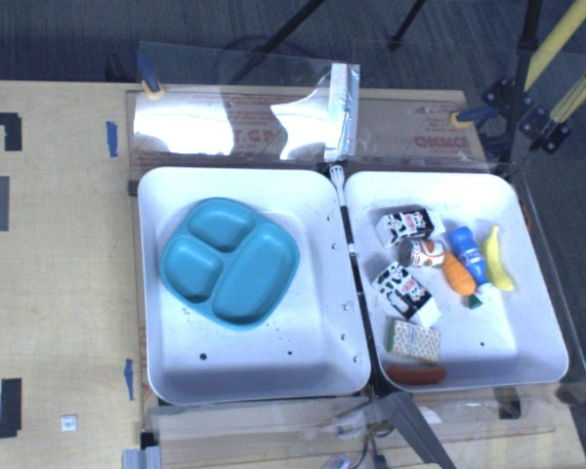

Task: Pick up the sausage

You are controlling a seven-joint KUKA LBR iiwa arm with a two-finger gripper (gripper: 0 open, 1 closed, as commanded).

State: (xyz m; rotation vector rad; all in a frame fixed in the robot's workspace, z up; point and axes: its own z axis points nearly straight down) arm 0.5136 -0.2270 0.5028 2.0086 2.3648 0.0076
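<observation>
In the left bin (pixel 176 360) a blue divided plate (pixel 230 260) lies alone; the right bin (pixel 537 345) gathers small groceries, likely as picking stock. The sausage (pixel 415 373) lies against its near edge, awkward to reach; the claw's state cannot be told.

Two bins sit side by side on the bench. The left bin (pixel 176 360) holds a divided plate (pixel 230 261) near its middle. In the right bin (pixel 537 340), the sausage (pixel 414 373) lies against the near rim, a small packet (pixel 415 340) just behind it. Farther back sit two cartons (pixel 405 225) (pixel 402 288) with a can (pixel 425 253) between them; right of these lie a carrot (pixel 458 274), a bottle (pixel 467 253) and a banana (pixel 497 259).
</observation>
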